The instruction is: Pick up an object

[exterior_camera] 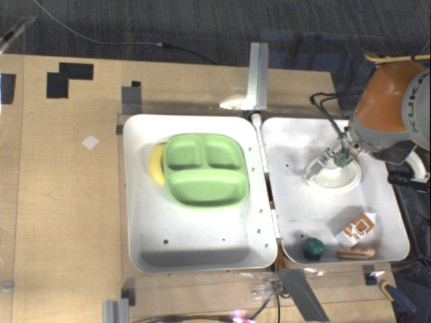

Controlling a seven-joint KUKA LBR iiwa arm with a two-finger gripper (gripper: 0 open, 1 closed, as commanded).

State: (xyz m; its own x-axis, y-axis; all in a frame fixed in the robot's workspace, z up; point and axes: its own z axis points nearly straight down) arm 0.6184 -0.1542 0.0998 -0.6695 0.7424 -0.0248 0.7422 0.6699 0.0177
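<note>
Two bins [135, 200] hold green tray [204, 169], ball [313, 248].

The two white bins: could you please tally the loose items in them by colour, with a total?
Green: 2, the divided tray and the small ball
Yellow: 1, the piece tucked under the tray's left edge
White: 1, the bowl by the claw
Orange-and-white: 1, the packet
Brown: 1, the stick
Total: 6
</note>
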